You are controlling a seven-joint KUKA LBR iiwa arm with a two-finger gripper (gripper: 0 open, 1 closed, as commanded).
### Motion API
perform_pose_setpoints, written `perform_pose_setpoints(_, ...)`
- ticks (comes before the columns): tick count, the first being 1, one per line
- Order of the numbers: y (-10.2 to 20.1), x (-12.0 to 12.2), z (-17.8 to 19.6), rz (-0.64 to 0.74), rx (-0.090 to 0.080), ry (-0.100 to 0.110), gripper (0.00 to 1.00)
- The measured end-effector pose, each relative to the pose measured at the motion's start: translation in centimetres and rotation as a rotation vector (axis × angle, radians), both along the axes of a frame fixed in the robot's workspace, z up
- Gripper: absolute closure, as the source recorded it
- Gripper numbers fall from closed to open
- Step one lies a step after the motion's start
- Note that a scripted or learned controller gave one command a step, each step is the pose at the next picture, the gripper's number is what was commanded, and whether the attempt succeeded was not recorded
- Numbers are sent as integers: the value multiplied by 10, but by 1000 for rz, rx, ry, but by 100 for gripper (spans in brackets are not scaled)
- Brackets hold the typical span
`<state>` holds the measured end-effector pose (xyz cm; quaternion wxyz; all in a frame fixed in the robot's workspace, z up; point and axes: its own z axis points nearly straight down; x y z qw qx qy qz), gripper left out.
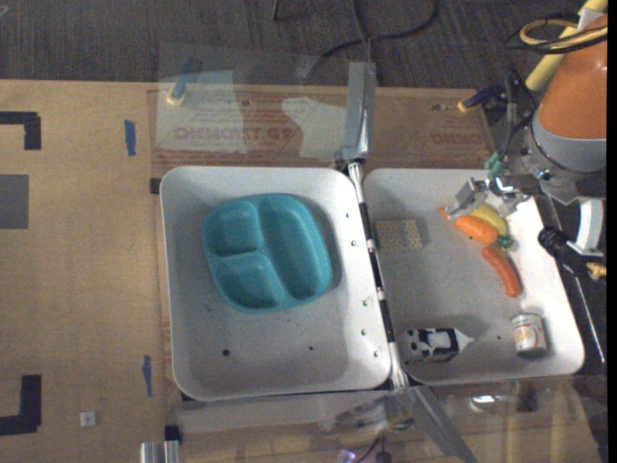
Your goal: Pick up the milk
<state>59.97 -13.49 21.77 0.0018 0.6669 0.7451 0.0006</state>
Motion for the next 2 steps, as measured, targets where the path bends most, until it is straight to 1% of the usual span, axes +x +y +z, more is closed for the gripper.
perform_pose_setpoints(1, 40, -35, -121, -134, 2, 3, 0)
perform_pose_setpoints(2, 73, 9, -33, -548, 2, 3, 0)
